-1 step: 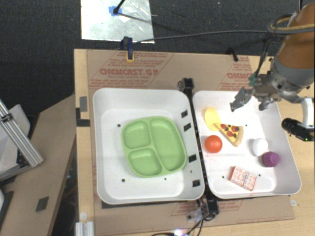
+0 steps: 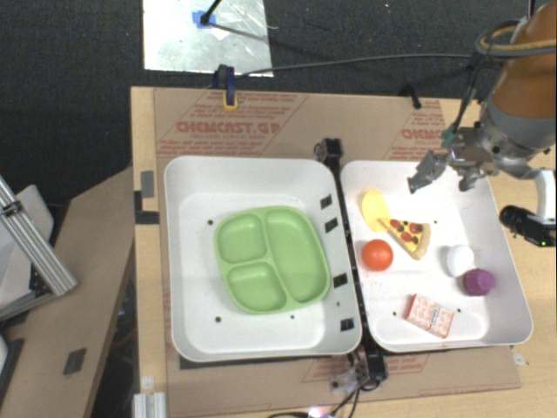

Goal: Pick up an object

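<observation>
The right bin [image 2: 500,316] holds several small items: a yellow banana-like piece [image 2: 374,206], a pizza slice [image 2: 411,234], a red tomato [image 2: 377,254], a white egg [image 2: 459,259], a purple piece [image 2: 479,280] and a pink-red packet [image 2: 430,314]. My gripper [image 2: 448,173] hangs over the far part of this bin, above and to the right of the yellow piece, its two dark fingers spread apart with nothing between them.
The left bin [image 2: 187,233] carries a green compartment tray [image 2: 271,259]. A black clamp divider [image 2: 341,233] runs between the bins. A cable crosses the back of the bench, and a blue clip [image 2: 226,82] sits at the far edge.
</observation>
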You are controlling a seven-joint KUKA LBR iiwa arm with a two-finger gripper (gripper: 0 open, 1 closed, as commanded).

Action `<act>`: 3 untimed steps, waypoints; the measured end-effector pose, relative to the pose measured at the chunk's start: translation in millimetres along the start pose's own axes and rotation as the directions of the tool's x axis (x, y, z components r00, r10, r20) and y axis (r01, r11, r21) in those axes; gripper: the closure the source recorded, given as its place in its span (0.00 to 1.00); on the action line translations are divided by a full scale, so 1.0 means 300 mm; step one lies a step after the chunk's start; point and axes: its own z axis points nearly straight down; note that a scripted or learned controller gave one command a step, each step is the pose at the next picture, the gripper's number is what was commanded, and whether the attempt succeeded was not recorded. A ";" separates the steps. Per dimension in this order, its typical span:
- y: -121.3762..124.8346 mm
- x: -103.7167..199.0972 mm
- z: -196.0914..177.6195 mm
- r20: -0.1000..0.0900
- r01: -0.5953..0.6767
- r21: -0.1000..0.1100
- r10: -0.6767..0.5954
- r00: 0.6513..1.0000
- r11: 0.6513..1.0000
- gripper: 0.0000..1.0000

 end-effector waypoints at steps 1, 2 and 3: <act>-0.006 0.021 0.201 0.000 -0.001 0.003 0.001 1.000 1.000 0.00; -0.015 0.020 0.341 0.000 -0.002 0.002 0.002 1.000 1.000 0.00; -0.012 0.030 0.479 0.000 -0.002 0.002 0.002 1.000 1.000 0.00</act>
